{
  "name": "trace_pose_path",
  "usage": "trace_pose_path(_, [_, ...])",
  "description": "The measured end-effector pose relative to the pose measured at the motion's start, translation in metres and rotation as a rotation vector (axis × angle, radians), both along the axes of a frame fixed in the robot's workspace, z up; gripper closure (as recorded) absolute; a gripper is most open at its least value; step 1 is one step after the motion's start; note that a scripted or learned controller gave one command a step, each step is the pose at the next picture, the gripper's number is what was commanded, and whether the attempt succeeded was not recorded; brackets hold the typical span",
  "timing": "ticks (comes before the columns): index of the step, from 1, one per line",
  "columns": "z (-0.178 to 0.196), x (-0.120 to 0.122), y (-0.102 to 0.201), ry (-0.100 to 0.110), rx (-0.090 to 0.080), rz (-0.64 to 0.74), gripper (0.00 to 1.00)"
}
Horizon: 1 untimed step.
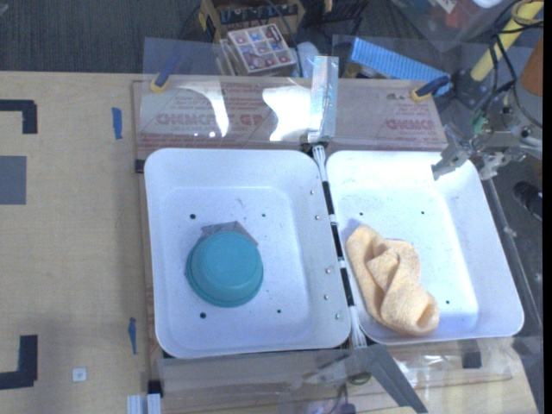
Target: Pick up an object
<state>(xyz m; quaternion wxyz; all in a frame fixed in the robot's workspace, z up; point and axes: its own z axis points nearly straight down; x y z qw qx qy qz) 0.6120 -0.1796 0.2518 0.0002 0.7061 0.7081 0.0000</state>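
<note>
My gripper (455, 160) sits at the far right corner of the right bin (483, 231), up over its rim, coming in from the right side with a tangle of cables and metal behind it. Can't tell if my fingers are apart or together, the tips are too small and blurred against the white; nothing visibly between them. Right bin holds a yellow cloth (392, 277), crumpled and folded over itself, lying in the near left part of the bin, close against the wall by the divider between the bins. The cloth is well apart from my gripper, roughly diagonal across the bin from it. Left bin (172, 179) holds a teal bowl (225, 268), upside down, in the near left part of the floor, with a grey scrap (226, 228) poking out from under its far edge. The bowl touches none of the bin walls. Both bins sit side by side, touching along the middle seam, on a wooden bench (60, 257) with black marks and bits of blue tape. Behind the bins is a clear panel with glare on it, and past that floor clutter including a blue pad (392, 61) and a printed box (257, 47).
</note>
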Motion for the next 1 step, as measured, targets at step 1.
trace_pose_path(1, [-0.1021, -0.0586, 0.0052, -0.001, 0.000, 0.331, 0.00])
